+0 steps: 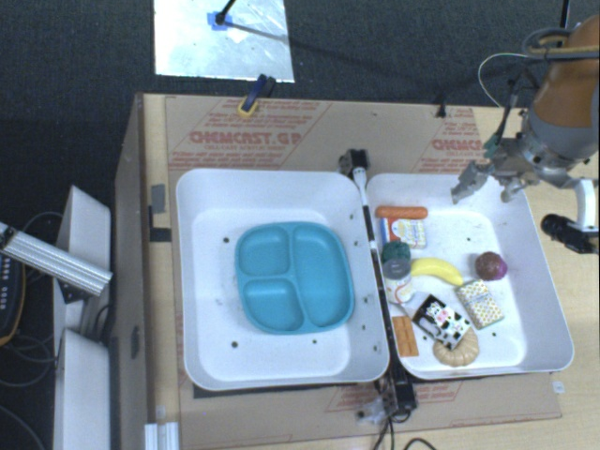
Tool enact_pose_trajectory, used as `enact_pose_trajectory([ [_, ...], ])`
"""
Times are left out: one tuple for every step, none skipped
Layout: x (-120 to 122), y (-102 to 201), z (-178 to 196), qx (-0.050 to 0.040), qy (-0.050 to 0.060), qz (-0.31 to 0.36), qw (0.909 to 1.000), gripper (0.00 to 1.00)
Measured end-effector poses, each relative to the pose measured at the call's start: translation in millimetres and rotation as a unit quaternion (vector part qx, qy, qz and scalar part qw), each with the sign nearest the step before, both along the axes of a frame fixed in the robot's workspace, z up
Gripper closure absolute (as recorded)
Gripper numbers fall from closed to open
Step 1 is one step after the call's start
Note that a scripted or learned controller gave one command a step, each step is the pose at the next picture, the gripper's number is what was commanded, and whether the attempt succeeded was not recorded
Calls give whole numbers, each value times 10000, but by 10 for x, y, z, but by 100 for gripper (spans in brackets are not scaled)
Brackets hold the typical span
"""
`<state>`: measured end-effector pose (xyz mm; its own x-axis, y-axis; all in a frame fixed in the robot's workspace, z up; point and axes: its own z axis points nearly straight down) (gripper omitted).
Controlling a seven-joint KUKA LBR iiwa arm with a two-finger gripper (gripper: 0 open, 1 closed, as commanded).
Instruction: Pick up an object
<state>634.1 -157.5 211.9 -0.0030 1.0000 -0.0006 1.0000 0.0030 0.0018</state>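
Observation:
My gripper (489,185) hangs over the far right rim of the right bin (525,242), fingers spread open with nothing between them. Below it in that bin lie an orange carrot-like stick (401,213), a yellow banana (437,269), a dark purple ball (490,266), a dark teal round piece (396,251), a black-and-white dotted block (441,318), a patterned square packet (480,304) and a tan cookie (457,349). All of these sit well in front of and to the left of the gripper.
The left bin (206,214) holds a blue sectioned plate (292,277). A black divider bar (370,242) runs between the bins. Cables loop behind the arm at top right. A yellow-and-blue tool (255,95) lies on the board behind the bins.

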Motion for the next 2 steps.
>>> enact_pose_trajectory([
  [-347,-496,-753,-4,7,-6,10000,0],
  [-735,-490,-1090,1,6,-10,10000,0],
])
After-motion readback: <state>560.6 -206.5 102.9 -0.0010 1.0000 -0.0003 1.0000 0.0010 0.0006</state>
